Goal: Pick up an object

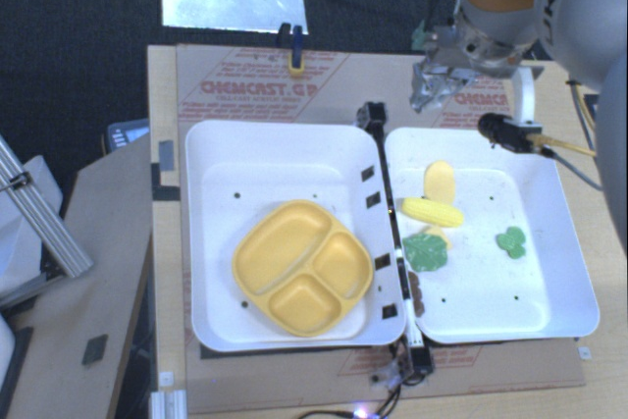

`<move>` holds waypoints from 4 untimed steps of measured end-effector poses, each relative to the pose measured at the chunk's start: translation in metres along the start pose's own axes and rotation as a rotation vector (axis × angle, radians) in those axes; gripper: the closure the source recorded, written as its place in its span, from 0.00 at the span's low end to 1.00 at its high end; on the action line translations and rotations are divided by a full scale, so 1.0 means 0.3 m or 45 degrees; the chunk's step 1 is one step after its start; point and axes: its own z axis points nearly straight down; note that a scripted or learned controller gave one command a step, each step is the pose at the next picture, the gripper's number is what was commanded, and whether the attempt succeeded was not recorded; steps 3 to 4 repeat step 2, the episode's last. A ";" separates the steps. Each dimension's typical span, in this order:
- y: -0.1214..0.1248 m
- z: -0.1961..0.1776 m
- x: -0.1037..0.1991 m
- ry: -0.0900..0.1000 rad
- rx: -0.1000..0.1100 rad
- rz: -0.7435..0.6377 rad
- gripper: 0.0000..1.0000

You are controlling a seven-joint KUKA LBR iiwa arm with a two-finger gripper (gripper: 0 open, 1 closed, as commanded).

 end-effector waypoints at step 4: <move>-0.036 0.199 0.196 0.004 -0.002 -0.010 1.00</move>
